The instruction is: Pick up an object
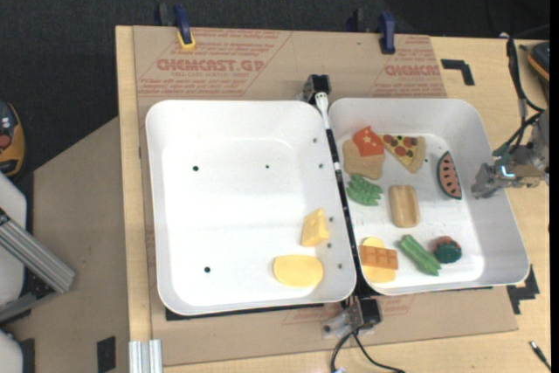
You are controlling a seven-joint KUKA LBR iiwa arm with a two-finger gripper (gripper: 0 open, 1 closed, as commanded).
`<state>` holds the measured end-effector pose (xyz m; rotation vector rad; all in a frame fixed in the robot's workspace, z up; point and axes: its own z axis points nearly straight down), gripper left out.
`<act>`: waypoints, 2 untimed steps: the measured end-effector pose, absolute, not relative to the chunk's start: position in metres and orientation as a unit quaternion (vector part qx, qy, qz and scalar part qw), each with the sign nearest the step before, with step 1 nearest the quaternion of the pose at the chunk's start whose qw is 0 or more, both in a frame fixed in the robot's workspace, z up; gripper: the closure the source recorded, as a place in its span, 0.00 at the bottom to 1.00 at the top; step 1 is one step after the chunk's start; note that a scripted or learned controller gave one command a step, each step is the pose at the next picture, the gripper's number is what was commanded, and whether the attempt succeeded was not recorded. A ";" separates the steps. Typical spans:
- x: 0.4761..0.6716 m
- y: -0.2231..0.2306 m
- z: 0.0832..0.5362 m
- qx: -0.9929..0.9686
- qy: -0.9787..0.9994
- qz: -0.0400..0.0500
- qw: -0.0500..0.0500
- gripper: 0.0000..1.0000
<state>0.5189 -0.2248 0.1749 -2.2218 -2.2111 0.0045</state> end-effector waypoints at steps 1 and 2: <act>0.477 -0.224 0.169 -0.708 -0.706 0.001 0.003 1.00; 0.572 -0.223 0.256 -0.705 -0.709 -0.003 -0.008 1.00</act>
